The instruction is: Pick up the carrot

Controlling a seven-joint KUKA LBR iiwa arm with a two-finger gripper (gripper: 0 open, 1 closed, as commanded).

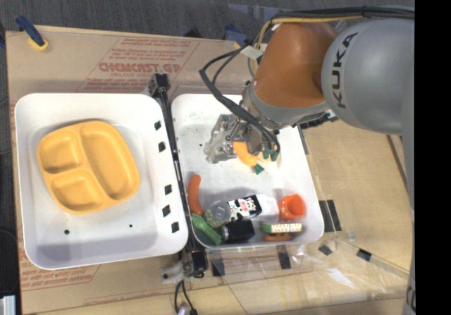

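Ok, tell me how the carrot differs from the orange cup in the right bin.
The carrot is long and slim; the orange cup is short and squat. The carrot lies flat by the right bin's left wall, while the cup sits near its right wall. The carrot is a solid, tapered piece; the cup shows an open mouth. Both are orange-red and lie apart from the gripper.

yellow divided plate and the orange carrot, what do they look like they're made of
The yellow three-compartment plate in the left white bin looks like moulded plastic with a matte finish: one even colour, soft rounded ridges, no sharp glare. The small orange carrot in the right white bin looks like smooth toy plastic or rubber, uniformly coloured; which of the two cannot be told.
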